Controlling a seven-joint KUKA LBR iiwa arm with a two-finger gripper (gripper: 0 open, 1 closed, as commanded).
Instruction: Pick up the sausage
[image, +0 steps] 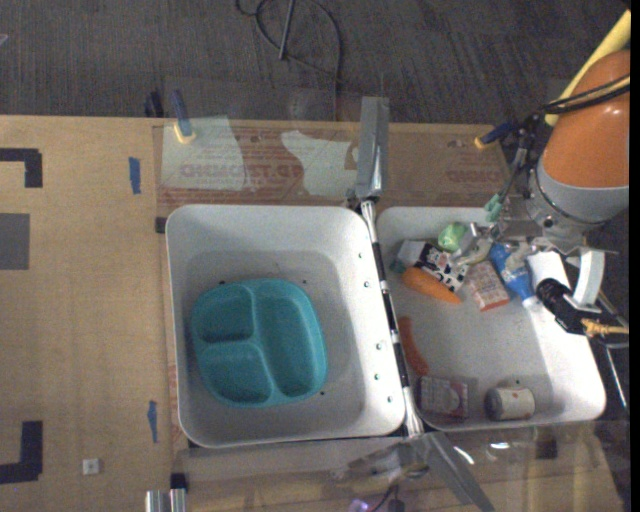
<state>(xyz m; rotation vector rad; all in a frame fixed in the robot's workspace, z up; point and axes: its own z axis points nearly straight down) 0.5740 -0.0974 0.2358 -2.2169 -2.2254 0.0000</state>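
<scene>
Sausage (407, 345) lies tight against the right bin's (575, 400) left wall. Tool (478, 248) hangs over the clutter at the far end, near the carrot (433, 286); can't tell its state. Risks: grabbing the carrot instead, or fouling the wall.

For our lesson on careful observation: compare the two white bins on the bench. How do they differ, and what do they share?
The left bin holds one thing, a teal divided plate; the right bin holds several small items, among them a carrot and a grey cylinder. The arm's gripper hangs over the right bin, not the left. Both are shallow, white, and set side by side.
</scene>
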